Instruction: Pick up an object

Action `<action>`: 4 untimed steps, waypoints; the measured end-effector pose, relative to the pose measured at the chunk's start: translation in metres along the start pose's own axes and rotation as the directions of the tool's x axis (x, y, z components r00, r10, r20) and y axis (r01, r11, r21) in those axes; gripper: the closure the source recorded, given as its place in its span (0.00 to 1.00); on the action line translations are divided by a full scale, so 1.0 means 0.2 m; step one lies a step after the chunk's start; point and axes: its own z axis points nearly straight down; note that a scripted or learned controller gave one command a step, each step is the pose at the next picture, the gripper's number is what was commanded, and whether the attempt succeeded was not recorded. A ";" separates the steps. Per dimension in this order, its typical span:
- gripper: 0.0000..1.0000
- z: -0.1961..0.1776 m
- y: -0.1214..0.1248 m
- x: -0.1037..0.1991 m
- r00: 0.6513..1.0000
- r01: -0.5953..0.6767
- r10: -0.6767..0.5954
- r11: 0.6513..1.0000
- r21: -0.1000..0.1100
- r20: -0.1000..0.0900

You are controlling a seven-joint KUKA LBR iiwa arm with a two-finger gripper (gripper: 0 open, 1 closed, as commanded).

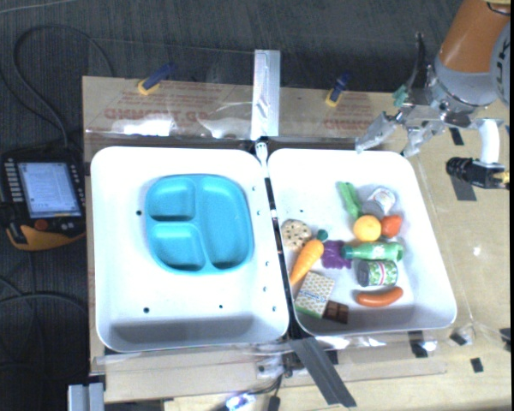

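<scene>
The arm's gripper [394,141] hangs at the upper right of the frame, just above the top edge of the right bin [428,255], with its two thin fingers spread apart and nothing between them. In that bin, at centre right of the frame, lies a heap of toy food: a carrot [303,259], a cookie [295,230], an orange [367,227], a green bottle [373,252], a can [376,273], a sausage [379,297] and a snack packet [313,294]. The left bin [120,306] holds a blue divided tray [197,223], centre left
</scene>
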 end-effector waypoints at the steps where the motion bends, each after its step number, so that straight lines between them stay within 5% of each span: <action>1: 0.00 0.59 -0.25 0.02 0.977 0.212 -0.212 0.977 0.001 0.000; 3: 0.00 0.85 -0.37 -0.23 0.967 0.256 -0.256 0.967 -0.012 -0.003; 4: 0.00 0.85 -0.39 -0.10 0.982 0.187 -0.187 0.982 -0.014 0.008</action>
